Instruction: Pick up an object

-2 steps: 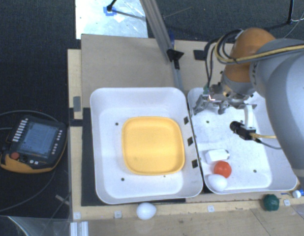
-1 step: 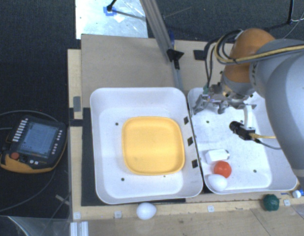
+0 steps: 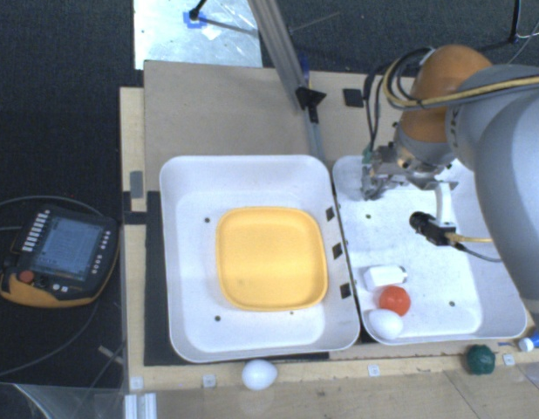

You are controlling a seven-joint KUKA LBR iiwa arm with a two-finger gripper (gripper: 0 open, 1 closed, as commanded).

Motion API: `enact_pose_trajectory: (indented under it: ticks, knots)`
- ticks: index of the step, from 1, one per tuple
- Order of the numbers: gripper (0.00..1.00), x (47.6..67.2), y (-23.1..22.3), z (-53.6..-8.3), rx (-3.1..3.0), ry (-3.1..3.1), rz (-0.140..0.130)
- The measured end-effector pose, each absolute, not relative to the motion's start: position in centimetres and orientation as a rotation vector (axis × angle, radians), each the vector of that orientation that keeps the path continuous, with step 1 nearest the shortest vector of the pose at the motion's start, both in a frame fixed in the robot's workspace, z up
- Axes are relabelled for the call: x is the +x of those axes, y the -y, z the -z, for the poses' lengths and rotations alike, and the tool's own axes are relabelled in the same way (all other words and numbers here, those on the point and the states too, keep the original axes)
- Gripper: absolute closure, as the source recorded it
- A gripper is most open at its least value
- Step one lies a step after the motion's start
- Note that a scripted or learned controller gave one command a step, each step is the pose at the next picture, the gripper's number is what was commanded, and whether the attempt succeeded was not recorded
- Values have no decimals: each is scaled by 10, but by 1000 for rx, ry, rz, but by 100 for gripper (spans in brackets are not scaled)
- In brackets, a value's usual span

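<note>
The bench (image 3: 208,112) carries two white bins; the left bin (image 3: 187,234) holds a yellow plate (image 3: 272,257); the right bin (image 3: 461,308) holds, at its near left corner, a white block (image 3: 385,276), an orange ball (image 3: 393,300) and a white egg (image 3: 385,325), all touching or nearly so. The claw (image 3: 374,182) hangs at that bin's far end, well apart from them, nothing between its fingers; whether it is open I cannot tell. Judged, the approach is not yet made; next it must travel to the cluster and single one out.

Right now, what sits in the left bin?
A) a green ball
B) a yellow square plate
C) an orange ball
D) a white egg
B: the yellow square plate lies flat in the middle of the left bin, while the orange ball sits in the right bin.
</note>
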State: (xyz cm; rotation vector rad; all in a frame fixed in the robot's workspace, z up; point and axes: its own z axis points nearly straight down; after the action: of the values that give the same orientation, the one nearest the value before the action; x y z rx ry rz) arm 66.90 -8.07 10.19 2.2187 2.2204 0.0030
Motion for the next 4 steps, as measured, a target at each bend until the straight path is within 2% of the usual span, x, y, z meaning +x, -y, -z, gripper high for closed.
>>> enact_pose_trajectory:
  ticks: [1, 3, 4]
  knots:
    - [100, 679, 85, -152, 2218, -2219, -5]
    - [100, 679, 84, -269, 2217, -2220, -6]
    - [100, 654, 44, -271, 2217, -2225, -3]
